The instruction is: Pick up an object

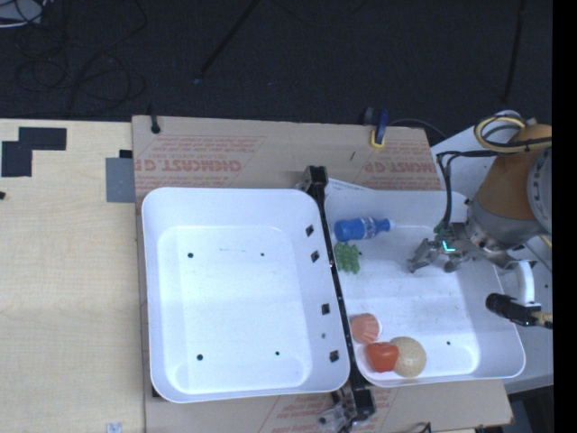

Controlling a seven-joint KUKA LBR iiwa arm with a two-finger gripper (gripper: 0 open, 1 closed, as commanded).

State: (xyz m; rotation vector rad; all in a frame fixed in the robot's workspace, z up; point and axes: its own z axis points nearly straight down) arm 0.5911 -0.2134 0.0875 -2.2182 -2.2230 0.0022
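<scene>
Gripper: the two-finger gripper [431, 258] hangs over the right bin's upper middle, its fingers spread apart with nothing between them; a small green light glows just above them.
Arm: the grey arm [527, 188] with its orange band enters from the right edge, with cables looped over it.
Blue bottle: a blue bottle [361, 228] lies on its side near the right bin's upper left, well apart from the gripper.
Green object: a small green, leafy-looking piece [347, 259] lies just below the bottle, near the divider.
Lower cluster: a pale orange object [364, 327], a red object [382, 356] and a yellowish round object [408, 355] sit close together at the bin's lower left; the red and yellowish ones touch.
Right bin: white, shallow [487, 354].
Left bin: white, just beside the right bin [180, 215].
Bench: cardboard sheet [270, 152] under both bins.
</scene>
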